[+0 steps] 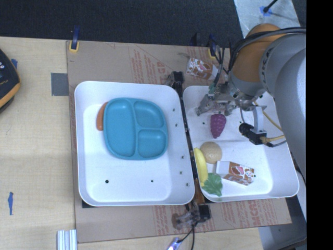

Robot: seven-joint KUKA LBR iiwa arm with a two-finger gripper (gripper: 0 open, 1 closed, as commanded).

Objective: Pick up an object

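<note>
Purple grape bunch (217,124) sits in the right bin (276,189), toward its far end, directly below the gripper (221,107) — close, maybe touching, nothing visibly pinched; jaw state cannot be told from here. Nearer than the grapes: a tan round bun-like item (211,151), a yellow banana (200,164), a green leafy piece (213,185) and a small brown-white carton (237,173). Left of the grapes, the left bin (130,191) holds a blue divided plate (136,128) over an orange item (100,117).
</note>
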